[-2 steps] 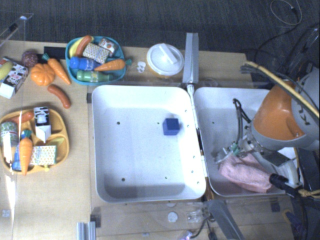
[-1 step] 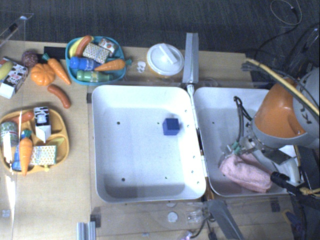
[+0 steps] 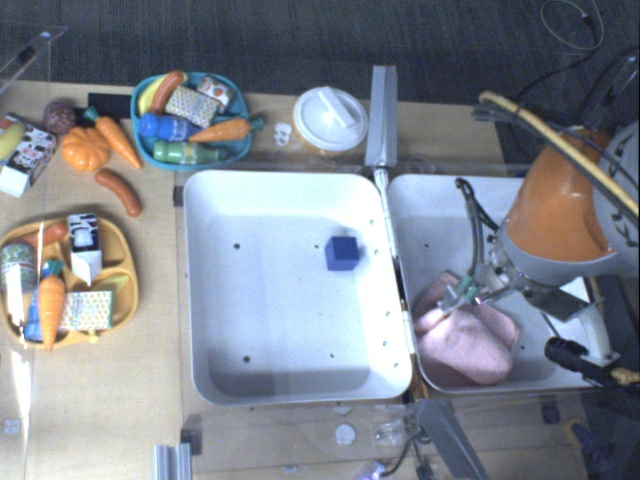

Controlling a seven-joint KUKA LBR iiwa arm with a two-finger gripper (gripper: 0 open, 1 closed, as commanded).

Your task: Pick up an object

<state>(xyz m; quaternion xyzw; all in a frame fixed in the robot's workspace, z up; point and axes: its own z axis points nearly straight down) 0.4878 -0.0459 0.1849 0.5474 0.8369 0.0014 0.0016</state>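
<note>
Pink and soft-looking, a lumpy cloth-like object point(image 3: 465, 340) is lying at the near edge of the right bin point(image 3: 440, 208), closest to the camera. Just above it the claw point(image 3: 466, 295) is hanging, its tips touching or nearly touching the pink thing's upper edge; how wide it is standing cannot be told. A blue cube point(image 3: 342, 252) is sitting alone in the left bin point(image 3: 250, 193). Nothing is looking lifted yet, so gripping and raising are remaining.

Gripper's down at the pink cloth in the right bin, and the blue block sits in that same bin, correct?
Not quite. The camera view shows the blue block in the left bin, not the right. The gripper is indeed at the pink cloth in the right bin.
</note>
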